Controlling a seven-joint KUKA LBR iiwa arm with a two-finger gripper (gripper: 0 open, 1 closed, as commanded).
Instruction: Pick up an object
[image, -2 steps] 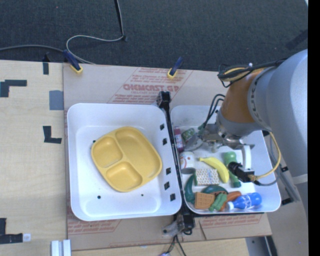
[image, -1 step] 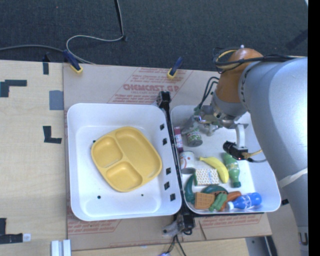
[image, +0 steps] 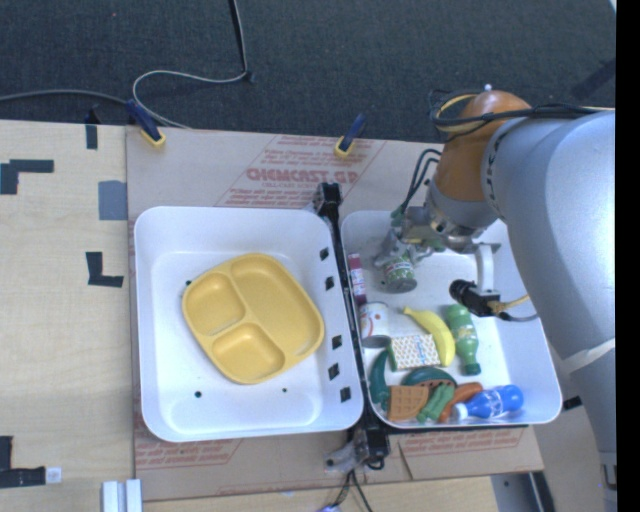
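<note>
We see the grey arm (image: 560, 200) reaching in from the right, its orange band (image: 470, 165) above the wrist, and the gripper (image: 400, 262) sits low over the upper part of the right bin (image: 520, 300). A small greenish can (image: 397, 270) lies right at the gripper's tip; we cannot tell whether the jaws are open or closed, nor whether they have the can, because the wrist hides them. The rest of the things crowd the lower half of that bin: a banana (image: 432, 328) near the middle, a green bottle (image: 462, 336) just beside it on the right, a pale patterned block (image: 414, 351) touching the banana's lower end, a brown cracker (image: 405, 402) and a blue bottle (image: 495, 402) along the near wall. A small white cup with red marks (image: 373, 320) stands close to the divider between the bins. In the left bin (image: 160, 300) a yellow divided plate (image: 252, 316) lies flat near the centre, turned at an angle. Both bins rest on a sheet of cardboard (image: 230, 175), held at its far edge by two yellow-and-blue clamps (image: 146, 124).
</note>
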